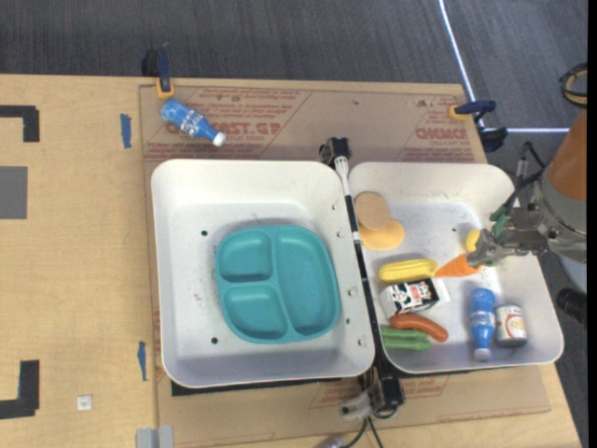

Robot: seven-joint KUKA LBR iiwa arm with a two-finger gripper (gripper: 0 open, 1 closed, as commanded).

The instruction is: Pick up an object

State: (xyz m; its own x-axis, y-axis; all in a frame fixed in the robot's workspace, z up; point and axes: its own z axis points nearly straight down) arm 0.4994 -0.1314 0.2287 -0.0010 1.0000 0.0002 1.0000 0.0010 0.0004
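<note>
Gripper (487, 250) low in the right bin (438, 199), at the carrot (455, 267).

The arm reaches in from the right, and its gripper sits against the carrot's thick end, beside a small yellow piece (473, 240); whether it is spread or pinching anything cannot be told. Left of the carrot lies a corn cob (408, 270), with a black-and-white carton (412, 294) below it, then a sausage (420, 325) and a green pod (404, 340). Below the carrot stand a blue bottle (481, 320) and a small can (510, 324). Up-left of the carrot rest two tan rounds (376, 220). Far left of it, the left bin (177, 278) holds a teal divided tray (277, 283).
</note>
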